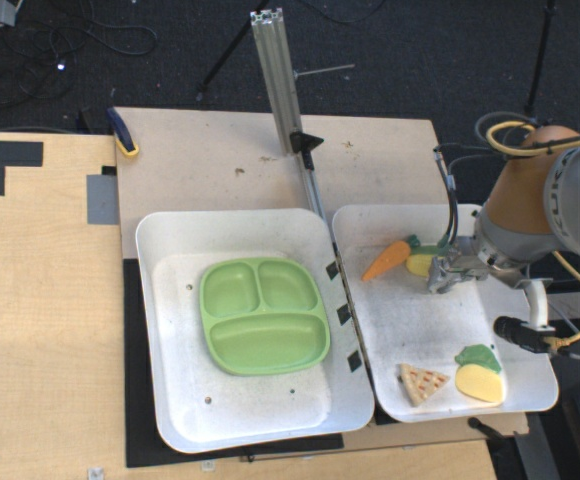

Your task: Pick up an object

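- Reaching in from the right over the right bin (530,393): grey arm (530,203) with orange band, end effector (448,271) sitting low at the bin's upper middle.
- Hovering at or just touching a small yellow-green item (422,262); contact impossible to confirm at this slant.
- Lying just left of that item: orange toy carrot (386,260), tilted, green tip pointing toward the end effector, not touching it as far as visible.
- Showing nothing clearly between the end effector's fingers; opening too small and blurred to judge, so state left as cannot tell.
- Resting near the right bin's front edge: pizza-slice toy (423,382), and just beside it to the right a yellow lemon-like toy with a green leaf (481,377); both well apart from the end effector.
- Lying flat in the middle of the left bin (170,258): green divided plate (265,315), three compartments, two small ones at the back, one long one in front.
- Sitting side by side on the bench (220,158), bins touching along their inner rims.
- Standing behind the bins: slanted metal post (278,78).
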